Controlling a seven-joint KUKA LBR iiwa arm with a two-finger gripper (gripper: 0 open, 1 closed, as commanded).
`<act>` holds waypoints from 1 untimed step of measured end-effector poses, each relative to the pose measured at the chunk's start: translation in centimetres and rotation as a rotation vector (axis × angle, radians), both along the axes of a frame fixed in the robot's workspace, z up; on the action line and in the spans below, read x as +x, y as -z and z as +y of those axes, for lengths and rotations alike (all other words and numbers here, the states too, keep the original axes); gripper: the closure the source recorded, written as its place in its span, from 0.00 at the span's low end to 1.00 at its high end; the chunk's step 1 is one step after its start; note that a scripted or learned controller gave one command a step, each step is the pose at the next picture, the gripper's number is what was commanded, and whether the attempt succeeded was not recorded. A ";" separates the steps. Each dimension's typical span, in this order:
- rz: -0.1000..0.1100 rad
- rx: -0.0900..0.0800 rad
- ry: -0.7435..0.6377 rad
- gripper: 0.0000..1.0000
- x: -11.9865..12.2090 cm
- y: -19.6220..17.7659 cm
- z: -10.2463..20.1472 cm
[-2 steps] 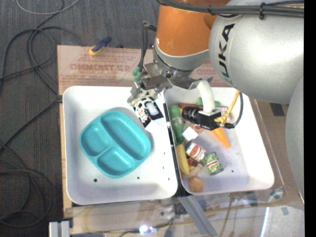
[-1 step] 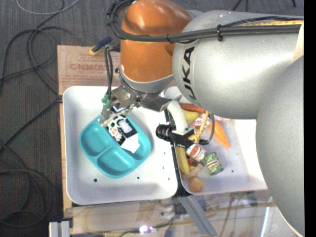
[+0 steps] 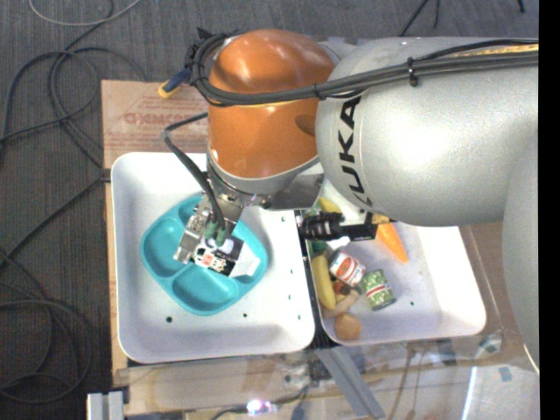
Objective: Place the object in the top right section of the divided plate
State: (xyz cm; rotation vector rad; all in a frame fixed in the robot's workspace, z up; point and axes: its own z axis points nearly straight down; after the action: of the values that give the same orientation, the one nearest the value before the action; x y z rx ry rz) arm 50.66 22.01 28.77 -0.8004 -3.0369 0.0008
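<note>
The pincer (image 3: 203, 237) is hanging low over the teal divided plate (image 3: 166, 256) in the left bin (image 3: 131, 322), apparently pinching a small black-and-white object (image 3: 219, 259) above the plate's right sections, though whether it is truly gripping is hard to tell.

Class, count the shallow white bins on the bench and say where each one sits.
2. The left bin holds the teal divided plate, with the end effector over it. The right bin holds the small food items. The arm covers part of both.
</note>
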 end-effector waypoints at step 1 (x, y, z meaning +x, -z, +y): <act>0.000 0.001 -0.001 0.00 0.0 0.0 0.0</act>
State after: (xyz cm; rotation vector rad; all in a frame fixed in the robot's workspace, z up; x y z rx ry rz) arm 50.64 22.05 28.78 -0.7991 -3.0370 -0.0002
